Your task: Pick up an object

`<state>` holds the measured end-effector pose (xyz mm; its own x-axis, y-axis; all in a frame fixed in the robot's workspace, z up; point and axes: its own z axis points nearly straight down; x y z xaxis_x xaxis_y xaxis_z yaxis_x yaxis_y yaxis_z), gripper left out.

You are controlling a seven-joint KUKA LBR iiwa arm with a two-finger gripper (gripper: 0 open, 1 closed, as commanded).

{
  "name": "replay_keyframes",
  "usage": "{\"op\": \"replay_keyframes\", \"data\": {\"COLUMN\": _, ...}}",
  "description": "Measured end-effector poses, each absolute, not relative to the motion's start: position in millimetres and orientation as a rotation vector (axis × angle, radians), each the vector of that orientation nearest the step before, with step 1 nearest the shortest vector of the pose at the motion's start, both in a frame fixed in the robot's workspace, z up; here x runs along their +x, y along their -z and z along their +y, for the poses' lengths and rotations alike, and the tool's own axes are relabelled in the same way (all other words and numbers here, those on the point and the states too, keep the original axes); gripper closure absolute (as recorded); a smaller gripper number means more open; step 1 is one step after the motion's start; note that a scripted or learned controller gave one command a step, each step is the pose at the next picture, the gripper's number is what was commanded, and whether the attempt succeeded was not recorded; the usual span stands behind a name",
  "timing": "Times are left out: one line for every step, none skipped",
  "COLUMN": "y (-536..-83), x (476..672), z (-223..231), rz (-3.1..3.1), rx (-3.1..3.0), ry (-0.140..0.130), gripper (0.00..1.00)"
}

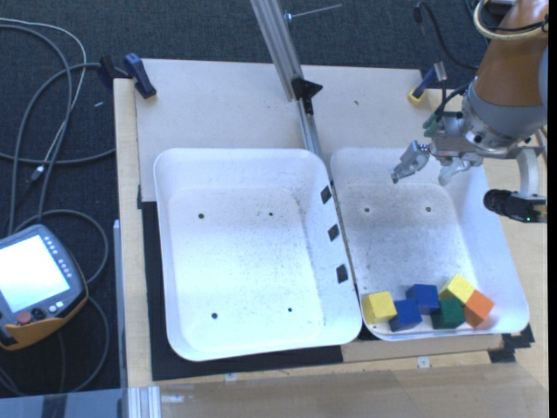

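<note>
Coloured blocks (431,306) sit bunched in the right bin's (383,233) near corner, well below the pincer (429,168), whose fingers are spread and hold nothing. Packed so tight, they may slip away when it grabs.

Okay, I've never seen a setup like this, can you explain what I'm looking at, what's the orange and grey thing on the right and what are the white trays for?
This is one photo from a camera fixed above a workbench, looking down at a slant. The orange and grey thing is a robot arm reaching in from the right. At its tip is a two-finger claw, open and holding nothing, above the far end of the right bin. Beside that sits the left bin. Both are shallow white trays. Small coloured blocks are clustered at the near edge of the right bin: yellow, blue, green and orange. The arm's job is to pick one up. The screen device at far left lies off the bench, on the dark floor.
</note>
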<state>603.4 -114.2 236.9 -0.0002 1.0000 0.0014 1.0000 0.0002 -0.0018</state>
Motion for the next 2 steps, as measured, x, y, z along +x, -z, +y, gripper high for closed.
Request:
{"op": "replay_keyframes", "data": {"y": -100, "x": 544.9, "z": -121, "rz": -2.212, "rx": -2.216, "ry": -0.009, "gripper": 0.0}}
{"op": "replay_keyframes", "data": {"y": -99, "x": 487.8, "z": -86, "rz": -2.216, "rx": -2.214, "ry": -0.003, "gripper": 0.0}}
